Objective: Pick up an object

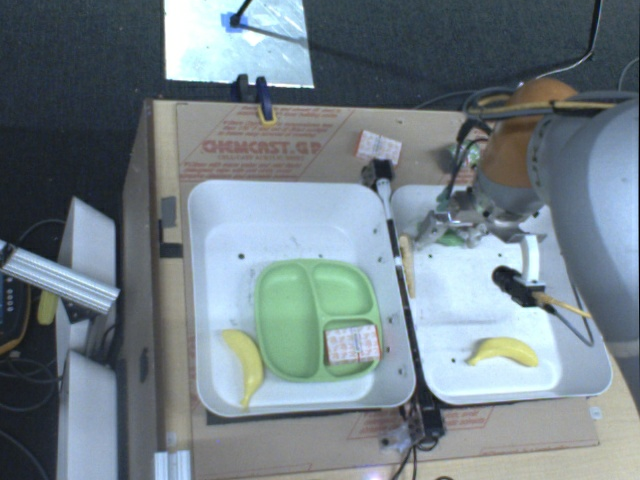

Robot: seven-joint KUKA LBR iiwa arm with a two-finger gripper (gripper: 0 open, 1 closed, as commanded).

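Grey arm [590, 183] with orange band reaching in from the right, hand [452, 226] low, fingers indistinct.

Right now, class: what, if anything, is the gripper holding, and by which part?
It cannot be told. The gripper sits at the far edge of the right bin, apart from the banana there.
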